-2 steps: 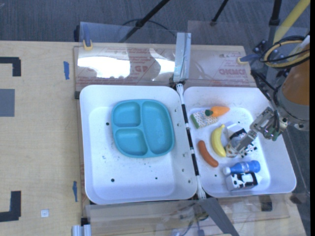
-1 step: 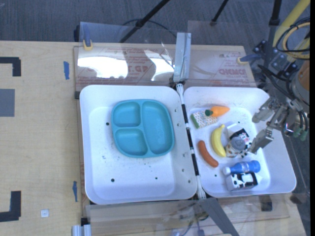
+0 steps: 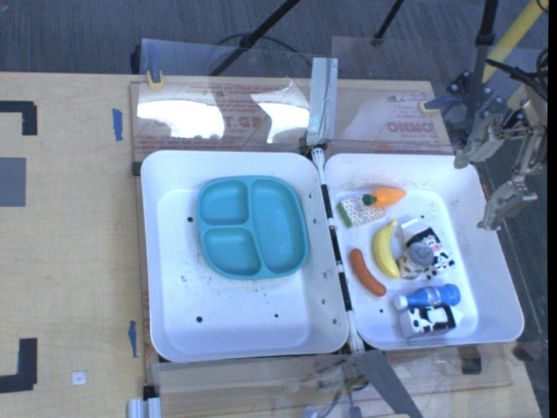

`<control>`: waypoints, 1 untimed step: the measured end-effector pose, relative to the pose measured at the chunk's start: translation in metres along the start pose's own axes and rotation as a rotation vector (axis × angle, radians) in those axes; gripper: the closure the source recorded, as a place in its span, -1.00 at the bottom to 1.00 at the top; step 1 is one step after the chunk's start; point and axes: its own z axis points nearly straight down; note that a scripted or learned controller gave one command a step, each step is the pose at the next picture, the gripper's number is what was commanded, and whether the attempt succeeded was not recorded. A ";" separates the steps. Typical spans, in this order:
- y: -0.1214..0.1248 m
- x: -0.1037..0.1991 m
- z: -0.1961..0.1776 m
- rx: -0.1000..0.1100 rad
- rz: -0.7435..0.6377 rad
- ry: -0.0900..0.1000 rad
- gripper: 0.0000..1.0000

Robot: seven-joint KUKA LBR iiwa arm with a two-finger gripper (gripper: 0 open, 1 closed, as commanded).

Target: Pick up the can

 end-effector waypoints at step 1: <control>0.000 -0.003 -0.009 0.000 0.002 -0.005 1.00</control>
